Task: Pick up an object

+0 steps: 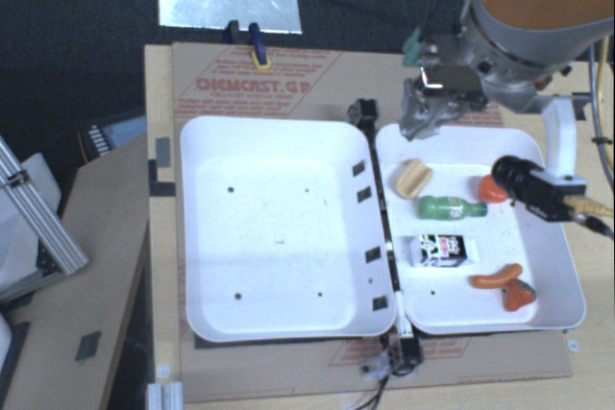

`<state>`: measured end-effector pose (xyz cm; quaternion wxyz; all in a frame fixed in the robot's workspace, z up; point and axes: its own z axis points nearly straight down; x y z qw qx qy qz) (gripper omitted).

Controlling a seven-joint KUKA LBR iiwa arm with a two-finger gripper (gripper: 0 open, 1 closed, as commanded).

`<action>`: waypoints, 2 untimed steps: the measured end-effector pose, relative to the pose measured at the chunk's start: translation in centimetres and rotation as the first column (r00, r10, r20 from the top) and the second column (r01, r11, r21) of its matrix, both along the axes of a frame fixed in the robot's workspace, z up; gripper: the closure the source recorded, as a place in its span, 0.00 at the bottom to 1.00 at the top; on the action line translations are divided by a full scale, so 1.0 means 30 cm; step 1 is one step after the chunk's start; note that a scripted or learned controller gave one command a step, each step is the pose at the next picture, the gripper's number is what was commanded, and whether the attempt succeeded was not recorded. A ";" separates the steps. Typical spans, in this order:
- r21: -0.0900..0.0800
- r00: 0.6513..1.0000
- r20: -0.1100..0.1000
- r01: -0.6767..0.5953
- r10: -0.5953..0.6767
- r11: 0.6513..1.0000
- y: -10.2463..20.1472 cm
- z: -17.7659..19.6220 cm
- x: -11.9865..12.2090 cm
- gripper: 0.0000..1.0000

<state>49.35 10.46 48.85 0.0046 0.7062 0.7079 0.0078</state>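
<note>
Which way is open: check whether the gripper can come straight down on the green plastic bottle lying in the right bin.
Probably yes. The green plastic bottle lies apart from its neighbours with nothing over it, and the gripper hangs above the right white bin's far edge.

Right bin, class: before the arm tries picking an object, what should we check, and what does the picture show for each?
1. Objects lie in the right bin: ok.
2. Green bottle lies apart from the tan block: ok.
3. Gripper is above the bin's far edge, not over the bottle: not ok.
4. Gripper open: cannot tell.
5. Sausage touches the orange piece: cannot tell.
</note>
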 end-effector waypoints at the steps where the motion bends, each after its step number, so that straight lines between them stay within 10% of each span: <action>1: -0.004 1.000 -0.016 -0.004 0.004 1.000 0.020 -0.117 -0.023 1.00; 2: -0.005 1.000 -0.018 -0.005 0.005 1.000 0.094 -0.262 0.071 1.00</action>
